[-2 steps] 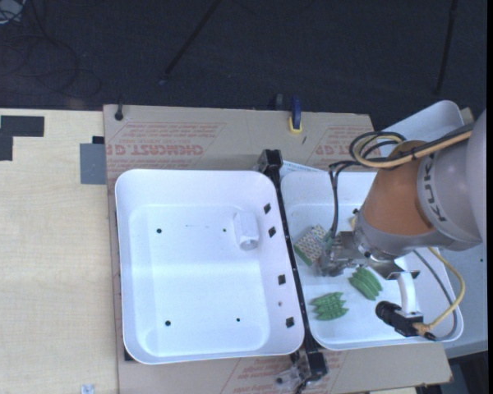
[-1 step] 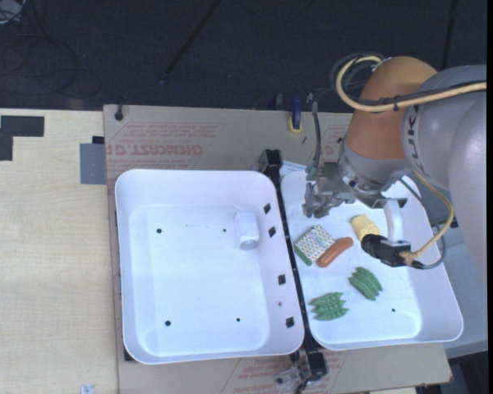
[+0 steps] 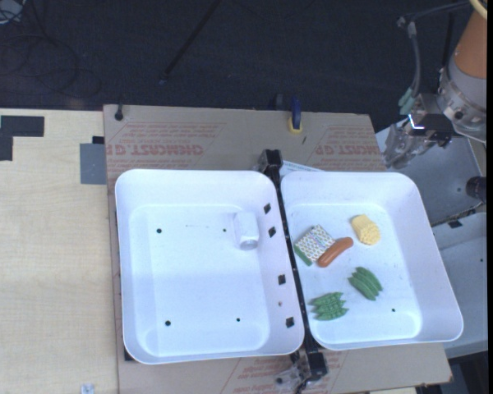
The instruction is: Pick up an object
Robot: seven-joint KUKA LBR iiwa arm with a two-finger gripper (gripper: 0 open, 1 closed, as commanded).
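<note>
While the arm waits at the view's upper right, outside the bins, no object is in its grasp.

Gripper (image 3: 404,148): beyond the right bin's (image 3: 427,220) far corner, at about 1 o'clock from that bin's centre; whether it is spread or closed cannot be told from this angle.

Nearest candidate: yellow corn piece (image 3: 365,230), lying toward 7 o'clock from the gripper, near the bin's upper right; short, stubby, bumpy surface.

Sausage (image 3: 335,252): orange-red, just at 8 o'clock of the corn; long axis running 2 to 8 o'clock, one end touching or just beside the checkered block (image 3: 314,242).

Green pods: one pea pod (image 3: 366,283) at 5 o'clock of the sausage, a second pod cluster (image 3: 328,306) nearer the bin's front.

Left bin (image 3: 140,220): holds a small white cylinder (image 3: 246,229), poor contrast against the floor.

Judgement: the corn needs the shortest reach and stands apart from its neighbours.
</note>
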